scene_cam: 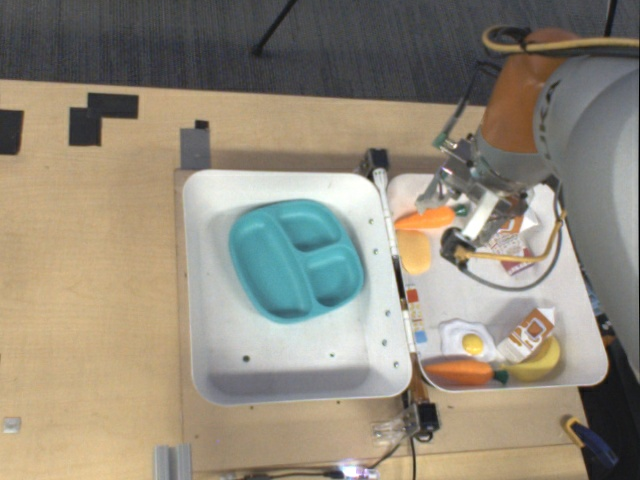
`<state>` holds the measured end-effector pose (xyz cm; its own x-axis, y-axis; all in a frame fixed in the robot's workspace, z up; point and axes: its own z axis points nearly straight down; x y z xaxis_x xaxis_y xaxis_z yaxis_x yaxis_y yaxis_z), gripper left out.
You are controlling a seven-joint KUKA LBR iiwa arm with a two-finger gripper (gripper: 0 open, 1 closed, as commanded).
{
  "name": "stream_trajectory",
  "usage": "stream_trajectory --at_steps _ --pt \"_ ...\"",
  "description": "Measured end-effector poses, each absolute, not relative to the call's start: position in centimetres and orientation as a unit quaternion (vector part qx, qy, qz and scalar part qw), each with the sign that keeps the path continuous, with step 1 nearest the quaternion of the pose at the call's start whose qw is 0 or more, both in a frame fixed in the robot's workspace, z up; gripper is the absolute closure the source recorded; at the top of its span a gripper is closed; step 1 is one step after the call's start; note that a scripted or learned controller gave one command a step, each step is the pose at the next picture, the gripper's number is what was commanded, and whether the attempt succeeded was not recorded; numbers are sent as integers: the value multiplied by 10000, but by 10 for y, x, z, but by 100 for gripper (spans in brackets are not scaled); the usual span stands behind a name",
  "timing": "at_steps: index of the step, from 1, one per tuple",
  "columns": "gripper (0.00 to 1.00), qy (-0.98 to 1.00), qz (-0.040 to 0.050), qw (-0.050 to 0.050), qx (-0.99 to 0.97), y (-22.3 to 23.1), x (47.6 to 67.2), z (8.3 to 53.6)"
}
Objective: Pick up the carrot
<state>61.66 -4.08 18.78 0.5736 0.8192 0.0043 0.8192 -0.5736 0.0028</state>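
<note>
Teal plate (296, 258) in left bin (220, 360); banana (541, 362) in right bin (574, 310).

Overhead cam, slanted, 2 bins (300, 368)

My grey arm (592, 118) has an orange band (515, 98), plate (297, 259) teal, left bin (215, 353) white, carrot (430, 219) right of centre orange, banana (537, 364) yellow, egg (466, 341) white with yellow yolk.

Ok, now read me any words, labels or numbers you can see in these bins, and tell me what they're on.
No text here can be read.
Red and white packet: print too blurred to read.
Brown and white carton: print too small to read.
Small coloured marks: too small to read.
</note>
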Motion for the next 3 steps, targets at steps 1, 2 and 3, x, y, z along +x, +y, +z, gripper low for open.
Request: stream_trajectory --at_steps 1,2,3 --pt "0 4912 -40 -19 8710 -93 631 91" --pt "0 4333 -309 -213 9005 -89 657 88" --pt "100 4367 -170 -119 8994 -87 663 100"
